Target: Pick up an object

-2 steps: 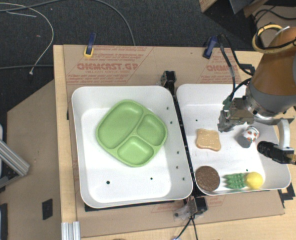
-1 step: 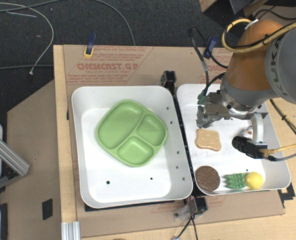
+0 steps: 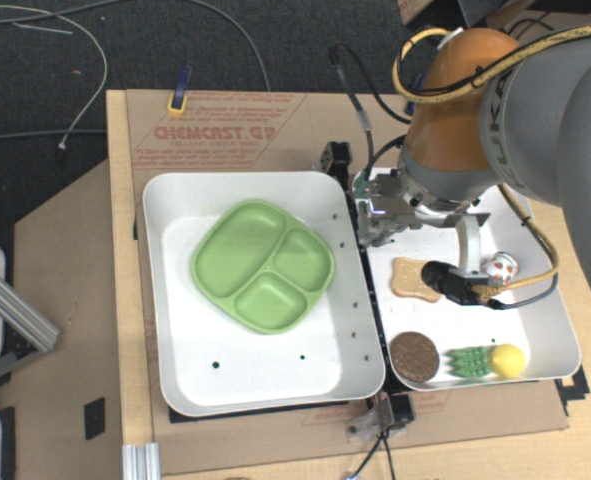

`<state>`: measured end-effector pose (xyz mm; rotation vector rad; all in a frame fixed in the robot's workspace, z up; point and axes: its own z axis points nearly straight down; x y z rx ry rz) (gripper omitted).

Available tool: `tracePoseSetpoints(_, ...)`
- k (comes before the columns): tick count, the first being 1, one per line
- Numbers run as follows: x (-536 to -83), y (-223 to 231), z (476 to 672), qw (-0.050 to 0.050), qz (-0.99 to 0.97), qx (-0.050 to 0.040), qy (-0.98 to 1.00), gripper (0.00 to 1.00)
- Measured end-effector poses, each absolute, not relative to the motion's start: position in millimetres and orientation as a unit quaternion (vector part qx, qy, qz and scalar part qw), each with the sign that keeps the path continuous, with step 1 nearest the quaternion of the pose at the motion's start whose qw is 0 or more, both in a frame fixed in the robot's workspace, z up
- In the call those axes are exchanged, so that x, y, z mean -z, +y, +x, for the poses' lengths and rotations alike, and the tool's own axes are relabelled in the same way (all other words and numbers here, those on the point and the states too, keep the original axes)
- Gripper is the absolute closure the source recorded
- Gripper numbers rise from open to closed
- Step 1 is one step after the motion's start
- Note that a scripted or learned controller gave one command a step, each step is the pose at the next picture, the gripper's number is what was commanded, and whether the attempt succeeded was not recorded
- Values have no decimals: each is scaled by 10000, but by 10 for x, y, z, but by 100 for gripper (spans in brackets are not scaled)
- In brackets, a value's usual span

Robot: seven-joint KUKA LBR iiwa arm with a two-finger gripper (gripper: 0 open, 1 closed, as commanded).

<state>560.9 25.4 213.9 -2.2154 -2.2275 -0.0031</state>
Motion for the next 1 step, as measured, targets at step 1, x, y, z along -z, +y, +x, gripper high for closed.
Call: tracePoseSetpoints(1, -2091, 797, 5721, 1, -7050, 12, -7092, 100)
